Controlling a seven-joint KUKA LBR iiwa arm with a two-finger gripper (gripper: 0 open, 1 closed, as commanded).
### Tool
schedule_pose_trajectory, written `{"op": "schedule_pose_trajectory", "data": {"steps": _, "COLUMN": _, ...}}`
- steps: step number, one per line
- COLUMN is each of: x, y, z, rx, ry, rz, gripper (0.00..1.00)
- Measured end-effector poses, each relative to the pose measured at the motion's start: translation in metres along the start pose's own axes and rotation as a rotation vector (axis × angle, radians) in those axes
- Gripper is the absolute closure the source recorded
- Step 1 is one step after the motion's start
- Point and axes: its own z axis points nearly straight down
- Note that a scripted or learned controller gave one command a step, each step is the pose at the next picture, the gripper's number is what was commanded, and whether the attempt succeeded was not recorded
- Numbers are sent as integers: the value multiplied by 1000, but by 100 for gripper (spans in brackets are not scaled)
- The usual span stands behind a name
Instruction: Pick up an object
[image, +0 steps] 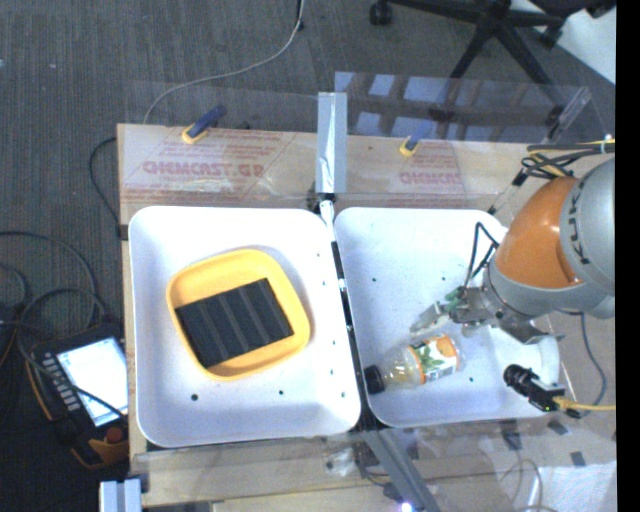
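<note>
My gripper (440, 312) hangs low in the right white bin (400, 250), just above a clear plastic bottle with an orange label (420, 364) lying near the front wall. Whether my fingers are apart, I cannot tell. Nothing looks lifted yet; grasping remains.

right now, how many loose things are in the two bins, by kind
Yellow tray with a dark ribbed insert, in the left bin: 1
Clear bottle with an orange label and black cap, in the right bin: 1
Total: 2
</note>
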Motion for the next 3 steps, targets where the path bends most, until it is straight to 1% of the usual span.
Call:
{"op": "schedule_pose_trajectory", "data": {"steps": 1, "x": 4, "y": -30, "z": 9, "rx": -4, "ry": -3, "rz": -40, "gripper": 0}}
{"op": "schedule_pose_trajectory", "data": {"steps": 2, "x": 19, "y": -31, "z": 9, "rx": -2, "ry": -5, "rz": -1, "gripper": 0}}
{"op": "schedule_pose_trajectory", "data": {"steps": 3, "x": 21, "y": -29, "z": -1, "rx": -3, "ry": 0, "rz": -3, "gripper": 100}}
